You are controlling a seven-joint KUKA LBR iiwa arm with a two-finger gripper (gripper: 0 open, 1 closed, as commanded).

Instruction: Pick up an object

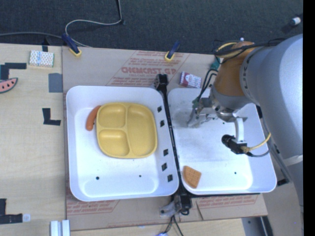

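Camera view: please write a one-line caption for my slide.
Gripper low in the right bin; cracker near its front; yellow plate left.

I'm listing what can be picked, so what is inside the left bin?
In the left bin lies a yellow divided plate, with an orange sausage-shaped toy against its left edge. Whatever lies beneath the plate is covered.

Right shallow white plastic bin (256,183): floor mostly bare; a small tan square cracker (191,176) lies near the front-left corner, open on all sides. Grey arm with orange band (234,80) overhangs the rear half. Left white bin (78,181): a yellow divided plastic plate (127,130) occupies the centre, an orange sausage-shaped toy (91,118) touching its left rim; front strip free.
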